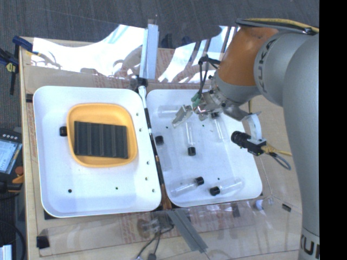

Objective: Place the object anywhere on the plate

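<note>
- Grey arm link [295, 91] with its orange band [244, 58] lies nearest the camera and fills the right side, reaching in over the right bin [246, 169].
- At its tip, the gripper [198, 110] hangs over the far part of that bin; whether the jaws are open or closed cannot be told from this slant, and nothing can be seen held between them.
- Just below the jaws a clear tube [190, 134] lies on the bin floor, its black cap [191, 151] pointing away from them.
- Left of the jaws, near the bin wall, sits a loose black cap [159, 140].
- Farther below the jaws, along the near wall, lie two more capped tubes [187, 186], [227, 187], almost end to end.
- Well to the left of the jaws, in the left bin [49, 188], rests the yellow plate [97, 111] bearing a dark ribbed insert [102, 138].
- A small black piece [63, 131] sits just beside the plate's left rim, on the side away from the jaws.
- None of the tubes is on the plate.
</note>
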Controlling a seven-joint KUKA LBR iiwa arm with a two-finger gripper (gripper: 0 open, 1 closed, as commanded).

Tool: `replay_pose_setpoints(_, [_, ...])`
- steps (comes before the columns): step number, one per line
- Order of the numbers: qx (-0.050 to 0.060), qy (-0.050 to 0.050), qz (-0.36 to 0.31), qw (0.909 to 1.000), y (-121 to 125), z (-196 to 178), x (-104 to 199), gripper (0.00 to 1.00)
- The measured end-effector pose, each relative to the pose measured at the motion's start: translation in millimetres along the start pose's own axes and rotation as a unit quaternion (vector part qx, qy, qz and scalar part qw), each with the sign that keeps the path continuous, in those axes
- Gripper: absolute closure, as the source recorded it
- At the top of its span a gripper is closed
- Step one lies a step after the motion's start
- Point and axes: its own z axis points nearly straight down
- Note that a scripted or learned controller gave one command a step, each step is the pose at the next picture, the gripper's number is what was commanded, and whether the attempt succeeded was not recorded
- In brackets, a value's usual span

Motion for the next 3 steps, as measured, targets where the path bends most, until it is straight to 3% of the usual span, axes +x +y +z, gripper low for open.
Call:
replay_pose_setpoints(1, [0.000, 0.000, -0.169, 0.9857, 8.5, 3.2, 55.3, 0.00])
replay_pose_setpoints(2, [-0.002, -0.002, -0.160, 0.9871, 24.9, 2.0, 90.1, 0.00])
replay_pose_setpoints(3, [-0.003, -0.002, -0.264, 0.9646, 51.9, 1.0, 161.0, 0.00])
